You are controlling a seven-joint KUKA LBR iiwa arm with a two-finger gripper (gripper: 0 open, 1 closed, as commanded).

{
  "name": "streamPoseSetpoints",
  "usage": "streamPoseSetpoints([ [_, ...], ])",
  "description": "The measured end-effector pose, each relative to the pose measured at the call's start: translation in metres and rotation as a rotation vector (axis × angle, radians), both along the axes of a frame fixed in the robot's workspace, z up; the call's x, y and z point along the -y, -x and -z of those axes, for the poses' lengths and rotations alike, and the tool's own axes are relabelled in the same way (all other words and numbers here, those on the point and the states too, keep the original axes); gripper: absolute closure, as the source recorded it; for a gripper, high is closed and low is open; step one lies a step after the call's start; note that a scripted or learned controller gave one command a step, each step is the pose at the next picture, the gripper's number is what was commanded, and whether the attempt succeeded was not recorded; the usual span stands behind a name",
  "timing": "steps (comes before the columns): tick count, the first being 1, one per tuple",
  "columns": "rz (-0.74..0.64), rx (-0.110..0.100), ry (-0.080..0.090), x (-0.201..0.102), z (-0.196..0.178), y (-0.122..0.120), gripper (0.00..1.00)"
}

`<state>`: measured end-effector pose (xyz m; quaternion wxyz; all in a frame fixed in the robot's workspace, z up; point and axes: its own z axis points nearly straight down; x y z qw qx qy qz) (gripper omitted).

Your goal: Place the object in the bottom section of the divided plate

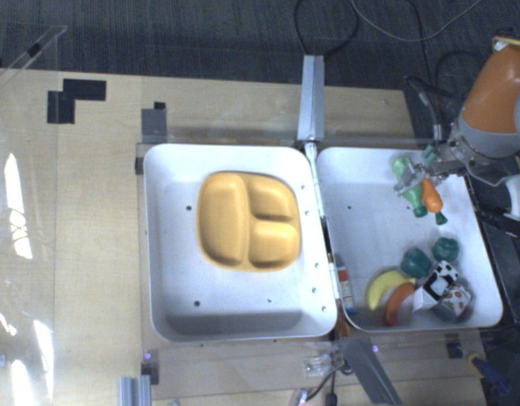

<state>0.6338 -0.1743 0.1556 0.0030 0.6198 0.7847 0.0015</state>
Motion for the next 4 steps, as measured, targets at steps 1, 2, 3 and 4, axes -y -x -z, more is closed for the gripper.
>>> streamPoseSetpoints([
  [1,-0.054,0.004,0.001,-0.001,-0.153,-0.037,1.00],
  [2,-0.170,-0.001,0.001,-0.014,-0.079,0.000,1.00],
  [3,-0.245,0.004,0.003,-0.010,-0.189,-0.037,1.00],
  [4,-0.246,0.003,0.003,-0.010,-0.189,-0.037,0.00],
])
